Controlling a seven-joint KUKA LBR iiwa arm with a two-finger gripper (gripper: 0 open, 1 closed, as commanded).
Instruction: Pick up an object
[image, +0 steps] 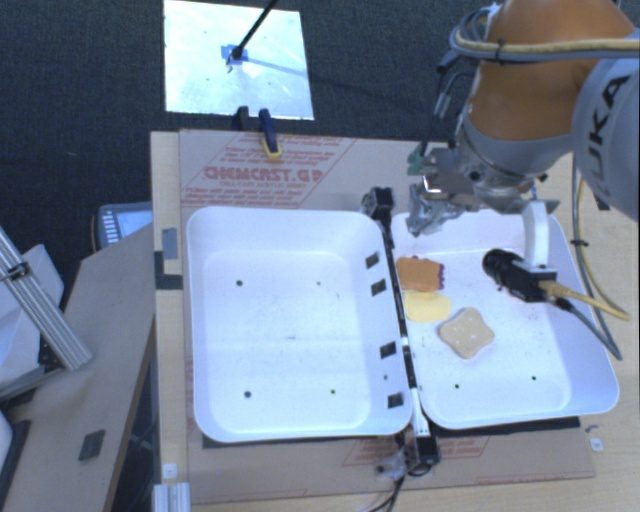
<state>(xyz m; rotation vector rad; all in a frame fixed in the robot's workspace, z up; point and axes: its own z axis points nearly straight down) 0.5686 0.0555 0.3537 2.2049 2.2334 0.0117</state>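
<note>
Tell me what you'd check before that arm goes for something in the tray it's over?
1. There are pieces to pick in the right-hand bin: ok, three.
2. The gripper hangs over that bin: ok, near its far left corner.
3. The orange piece is free of neighbours: not ok, the yellow piece seems to touch it.
4. The beige toast-shaped piece lies clear of the bin walls: ok.
5. The gripper is lined up over one piece: cannot tell from this slant.

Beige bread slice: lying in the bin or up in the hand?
In the bin. The bread slice lies flat on the floor of the right bin, beside the yellow piece; the hand hangs apart, over the far end.
</note>
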